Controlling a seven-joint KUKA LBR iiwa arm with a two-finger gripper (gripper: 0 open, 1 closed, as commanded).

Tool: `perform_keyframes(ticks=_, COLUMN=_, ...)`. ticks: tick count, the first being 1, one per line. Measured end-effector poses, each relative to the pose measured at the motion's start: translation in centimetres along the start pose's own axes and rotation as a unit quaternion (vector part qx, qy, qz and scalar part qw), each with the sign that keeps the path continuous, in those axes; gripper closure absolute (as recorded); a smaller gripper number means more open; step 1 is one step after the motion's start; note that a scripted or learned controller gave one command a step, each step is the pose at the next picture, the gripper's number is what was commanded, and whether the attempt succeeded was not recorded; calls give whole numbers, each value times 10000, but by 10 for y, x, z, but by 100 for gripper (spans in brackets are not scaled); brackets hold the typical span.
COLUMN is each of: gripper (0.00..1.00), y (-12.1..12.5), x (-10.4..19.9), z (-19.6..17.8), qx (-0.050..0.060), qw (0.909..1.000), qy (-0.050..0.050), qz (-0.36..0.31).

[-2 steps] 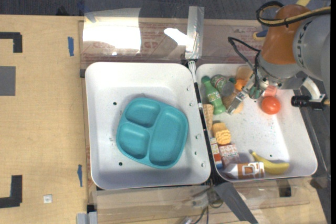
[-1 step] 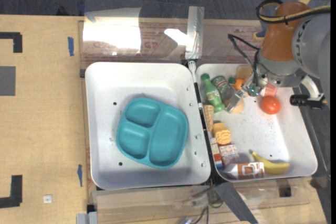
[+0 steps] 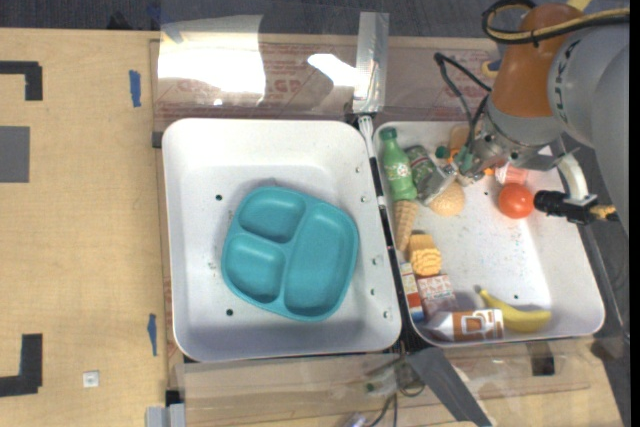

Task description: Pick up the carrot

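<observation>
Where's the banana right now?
The banana lies in the right bin, near its front right corner, just right of a small bottle lying on its side.

Smooth white plastic bins [image 3: 190, 315], faintly glossy. Matt turquoise plastic divided tray [image 3: 290, 253]. Glossy green plastic bottle [image 3: 396, 167] along the right bin's left edge. Shiny round red plastic tomato [image 3: 516, 201]. Smooth yellow plastic banana [image 3: 515, 312] by the near edge. Pale matt wood bench [image 3: 80, 215]. Clear, reflective plastic sheet [image 3: 250, 65] behind the bins.

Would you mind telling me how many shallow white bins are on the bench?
2: the left white bin holds a teal divided plate; the right white bin holds toy food.
</observation>
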State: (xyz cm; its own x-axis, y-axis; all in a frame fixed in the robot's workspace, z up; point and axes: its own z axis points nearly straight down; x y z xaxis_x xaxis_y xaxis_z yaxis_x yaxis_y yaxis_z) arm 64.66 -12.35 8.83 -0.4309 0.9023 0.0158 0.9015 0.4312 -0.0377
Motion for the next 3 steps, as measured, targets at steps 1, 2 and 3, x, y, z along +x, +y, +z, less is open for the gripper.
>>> perform_keyframes(ticks=1, gripper=0, y=12, x=14, z=1, qx=177, qw=9825, qy=66, qz=1852)
perform_keyframes(ticks=2, gripper=0, y=-33, x=47, z=1, qx=-233, qw=9816, qy=-64, qz=1895)
perform_keyframes(ticks=3, gripper=0, y=-71, x=47, z=2, qx=-238, qw=9768, qy=-50, qz=2127)
